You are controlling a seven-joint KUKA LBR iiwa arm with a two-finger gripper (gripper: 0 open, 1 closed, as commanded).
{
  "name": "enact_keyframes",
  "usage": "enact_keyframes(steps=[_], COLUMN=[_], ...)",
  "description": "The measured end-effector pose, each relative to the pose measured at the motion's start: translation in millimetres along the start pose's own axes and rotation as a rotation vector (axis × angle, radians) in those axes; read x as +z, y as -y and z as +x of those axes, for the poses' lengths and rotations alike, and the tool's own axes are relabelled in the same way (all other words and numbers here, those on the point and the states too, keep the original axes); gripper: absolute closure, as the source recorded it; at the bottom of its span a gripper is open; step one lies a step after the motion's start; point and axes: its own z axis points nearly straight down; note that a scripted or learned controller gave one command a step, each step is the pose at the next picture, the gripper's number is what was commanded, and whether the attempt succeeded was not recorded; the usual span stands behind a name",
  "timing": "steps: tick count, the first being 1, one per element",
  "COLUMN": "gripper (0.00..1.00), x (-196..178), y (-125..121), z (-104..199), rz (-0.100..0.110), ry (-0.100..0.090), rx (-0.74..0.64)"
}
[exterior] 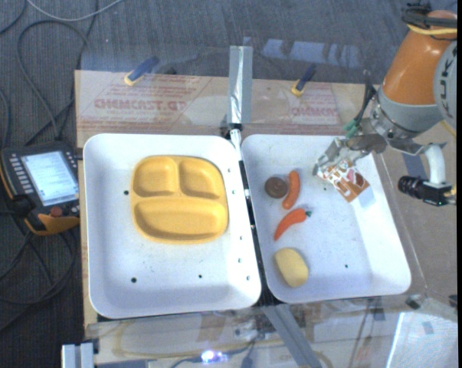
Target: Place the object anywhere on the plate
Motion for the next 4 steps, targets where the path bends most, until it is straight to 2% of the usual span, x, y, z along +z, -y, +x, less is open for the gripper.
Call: enact_keyframes(steps=[1,2,3,4], gripper=[1.00,1.00,1.00,0.00], x=[-20.0,22.3,42.6,43.2], y=[-27.9,-81.0,-89.7,-89.4], z=[88.0,165.4,216.9,216.3], rz=[0.000,0.002,0.000,0.001], ry=[-0.002,0.000,0.001,0.002], rx=[0.079,-0.011,-0.154,-0.153])
